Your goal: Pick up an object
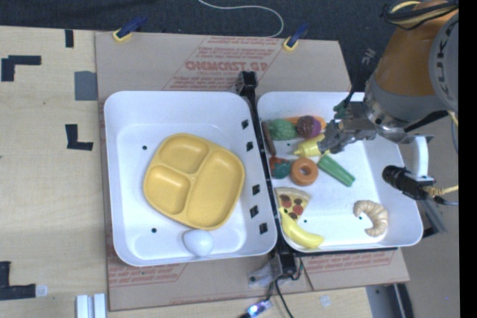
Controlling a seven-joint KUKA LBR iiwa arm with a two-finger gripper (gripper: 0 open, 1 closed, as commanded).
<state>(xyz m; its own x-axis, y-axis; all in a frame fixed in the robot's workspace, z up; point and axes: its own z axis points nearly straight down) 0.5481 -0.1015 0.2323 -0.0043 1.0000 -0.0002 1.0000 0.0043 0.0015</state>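
Right bin (408,231) — holds the candidates: green vegetable (282,129) and dark red fruit (308,126) near its far edge; yellow piece (307,149), orange ring (304,172) and green cucumber-like piece (337,170) at its middle; pizza slice (293,202) and banana (299,233) at its near left corner; croissant (373,216) toward its near right corner.

Left bin (119,160) — yellow divided plate (194,180) at centre, white egg-like object (198,241) at its near edge.

Gripper (331,143) — low over the right bin's middle, just beside the yellow piece. Finger spread: cannot tell.

Progress: nothing is visibly lifted; judged early, with grasp and lift remaining.
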